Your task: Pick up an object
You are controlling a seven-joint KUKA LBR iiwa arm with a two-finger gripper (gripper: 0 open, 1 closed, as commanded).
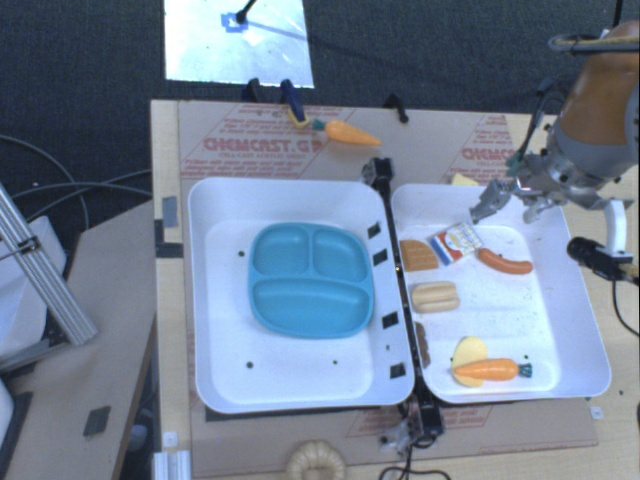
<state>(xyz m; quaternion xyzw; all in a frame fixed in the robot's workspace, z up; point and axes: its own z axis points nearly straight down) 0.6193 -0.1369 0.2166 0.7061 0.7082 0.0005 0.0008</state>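
In the camera view, red lettering is running across the brown board (pixel 250 143) under the bins; it is reading something like "CHEMCAST", printed again at the far right, though the rest is too small to make out. A small packet (pixel 459 240) in the right bin (pixel 575 308) is showing red, white and blue print that cannot be read.

The board is sitting on a bench over dark carpet (pixel 80 58), with black cables trailing at the left and a pale side table (pixel 90 298) with a metal rail (pixel 40 278) leaning in from that side. A shiny square plate (pixel 215 38) is lying on the carpet beyond the board. A toy carrot (pixel 345 133) is resting on the board's far edge, beside a blue clip, and a ring-shaped pastry (pixel 315 460) is sitting at the near edge.

The left bin (pixel 215 218) is holding a blue divided plate (pixel 310 278). In the right bin, a slice of toast (pixel 418 256), a hot dog bun (pixel 434 296), the packet and a sausage (pixel 505 262) are lying near the middle, while a second carrot (pixel 487 370) is lying against a yellow piece (pixel 468 349) at the near side.

The gripper (pixel 512 200) is hanging over the far part of the right bin, just beyond the packet, its fingers spread apart and clasping nothing.
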